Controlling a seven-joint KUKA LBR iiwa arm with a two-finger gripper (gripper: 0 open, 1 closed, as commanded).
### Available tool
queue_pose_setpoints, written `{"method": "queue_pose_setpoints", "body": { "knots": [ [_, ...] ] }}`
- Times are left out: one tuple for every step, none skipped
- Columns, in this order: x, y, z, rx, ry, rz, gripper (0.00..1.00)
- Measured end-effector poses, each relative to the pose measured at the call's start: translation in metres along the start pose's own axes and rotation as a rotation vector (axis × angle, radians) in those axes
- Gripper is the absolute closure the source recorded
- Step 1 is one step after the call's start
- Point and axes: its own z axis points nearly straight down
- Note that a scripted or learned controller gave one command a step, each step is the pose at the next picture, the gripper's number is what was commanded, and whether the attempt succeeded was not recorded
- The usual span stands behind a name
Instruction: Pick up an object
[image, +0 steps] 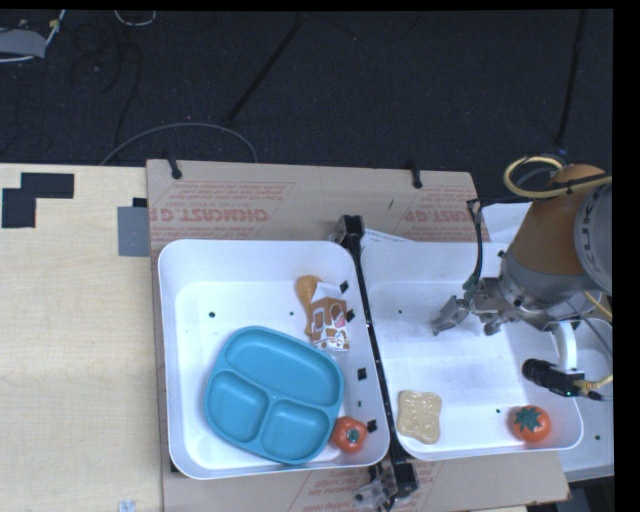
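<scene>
Nearest the camera in the right bin (470, 445), a slice of toast (419, 416) lies by the divider and a tomato (530, 423) sits in the corner, both free for picking. Just beyond the toast, the gripper (452, 318) hangs over bare floor, jaws spread, pinching nothing, likely lining up a grab. Farther off, across the divider, lies a blue tray (275, 395).

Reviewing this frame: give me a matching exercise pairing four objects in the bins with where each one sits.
Things:
1. blue divided plate
2. toast slice
3. small printed carton
4. gripper

Places:
A. right bin, near front edge by the divider
B. above the right bin's bare middle
C. left bin, front, filling much of the floor
D. left bin, behind the plate, close to the divider

Pairs: 1-C, 2-A, 3-D, 4-B
</scene>
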Motion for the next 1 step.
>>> {"method": "queue_pose_setpoints", "body": {
  "knots": [
    [-0.0014, 0.0007, -0.0127, -0.003, -0.002, 0.002, 1.0]
  ]
}}
